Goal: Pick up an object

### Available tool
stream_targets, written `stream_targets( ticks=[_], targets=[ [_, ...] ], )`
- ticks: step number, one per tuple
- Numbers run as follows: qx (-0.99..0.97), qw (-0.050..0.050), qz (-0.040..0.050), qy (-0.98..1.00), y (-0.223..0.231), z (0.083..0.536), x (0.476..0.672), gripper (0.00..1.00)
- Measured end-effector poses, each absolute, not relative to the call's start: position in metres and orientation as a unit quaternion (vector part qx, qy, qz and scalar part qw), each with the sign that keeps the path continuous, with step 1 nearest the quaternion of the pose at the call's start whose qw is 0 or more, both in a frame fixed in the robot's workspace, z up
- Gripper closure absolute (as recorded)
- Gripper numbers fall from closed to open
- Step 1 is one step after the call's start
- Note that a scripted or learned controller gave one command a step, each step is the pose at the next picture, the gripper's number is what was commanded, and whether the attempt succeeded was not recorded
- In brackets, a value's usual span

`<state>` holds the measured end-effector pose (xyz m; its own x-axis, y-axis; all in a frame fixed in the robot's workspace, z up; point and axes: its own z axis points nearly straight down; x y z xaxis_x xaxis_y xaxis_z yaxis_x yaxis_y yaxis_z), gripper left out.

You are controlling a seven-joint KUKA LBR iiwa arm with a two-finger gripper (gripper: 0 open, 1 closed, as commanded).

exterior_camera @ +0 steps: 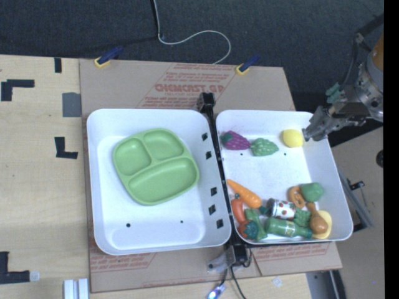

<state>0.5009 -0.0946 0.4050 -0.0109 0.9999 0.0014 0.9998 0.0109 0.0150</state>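
Nothing has been picked up yet. The hand is seen at the far right edge of the right bin, and whether it is apart or together cannot be told. Just beside it, a small round yellow lemon lies on the bin floor. A grab is left to be done.

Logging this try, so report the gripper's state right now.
Gripper: at the right bin's far right rim, beside the round yellow toy fruit; whether it is open or closed cannot be told, and nothing is seen held.
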Motion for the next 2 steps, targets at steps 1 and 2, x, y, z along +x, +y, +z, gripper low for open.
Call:
stream_targets(
  ticks=[1, 2],
  targets=[
    [0.704, 0.001, 0.0019, 0.710, -0.035, 0.443, 0.484, 1.00],
    [0.703, -0.002, -0.0011, 0.711, 0.046, 0.419, 0.483, 1.00]
  ],
)
